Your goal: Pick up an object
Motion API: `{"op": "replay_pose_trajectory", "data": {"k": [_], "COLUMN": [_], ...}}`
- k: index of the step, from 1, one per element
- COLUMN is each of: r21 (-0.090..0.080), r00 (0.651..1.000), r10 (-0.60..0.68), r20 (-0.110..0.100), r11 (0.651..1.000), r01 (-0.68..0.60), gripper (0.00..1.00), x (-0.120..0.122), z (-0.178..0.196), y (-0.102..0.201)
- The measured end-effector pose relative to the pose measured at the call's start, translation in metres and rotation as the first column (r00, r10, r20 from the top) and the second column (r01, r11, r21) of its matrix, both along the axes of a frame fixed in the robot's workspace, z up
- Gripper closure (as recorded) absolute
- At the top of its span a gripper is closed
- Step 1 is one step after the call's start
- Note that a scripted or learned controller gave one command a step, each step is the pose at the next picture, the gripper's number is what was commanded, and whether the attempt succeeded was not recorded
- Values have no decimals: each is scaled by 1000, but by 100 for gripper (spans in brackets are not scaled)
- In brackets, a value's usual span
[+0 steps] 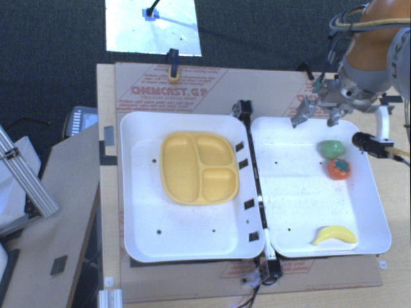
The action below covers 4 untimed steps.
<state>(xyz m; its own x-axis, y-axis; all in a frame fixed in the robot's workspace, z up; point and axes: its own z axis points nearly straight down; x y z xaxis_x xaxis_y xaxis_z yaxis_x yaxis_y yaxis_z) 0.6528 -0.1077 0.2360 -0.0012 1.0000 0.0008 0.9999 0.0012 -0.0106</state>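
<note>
Objects for picking lie in the right bin (302, 236), in the lower right of the frame: a banana (334, 236) near the bottom edge, an orange-red fruit (339, 169) toward the right wall, and a green fruit (332, 149) just above it, the two nearly touching. All three rest on the bin floor, the banana well apart from the other pair.

Largest in the scene is the bench (192, 85), a brown board with red lettering, carrying both white bins side by side. In the left bin (138, 230), centre of the frame, sits a yellow tray (197, 167) with three compartments, one large at left and two smaller at right; nothing lies in any of them.

From the upper right comes the arm (379, 31), its orange band near the frame's top corner. Its gripper (318, 115) hangs over the upper edge of the right bin, fingers spread apart with nothing between them, up and to the left of the green fruit and clear of it.

A yellow clamp (173, 68) grips the bench's top edge.
</note>
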Motion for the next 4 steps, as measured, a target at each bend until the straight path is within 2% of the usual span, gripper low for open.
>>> {"op": "replay_pose_trajectory", "data": {"k": [1,2,4], "r21": [-1,-1,-1], "r00": [1000,1000,1000], "r10": [2,0,3], "r20": [12,8,8], "r11": [1000,1000,1000], "r01": [-2,0,-3], "gripper": [0,0,0], "x": [2,5,7], "z": [8,-52,-149], "y": [0,-7,1]}}
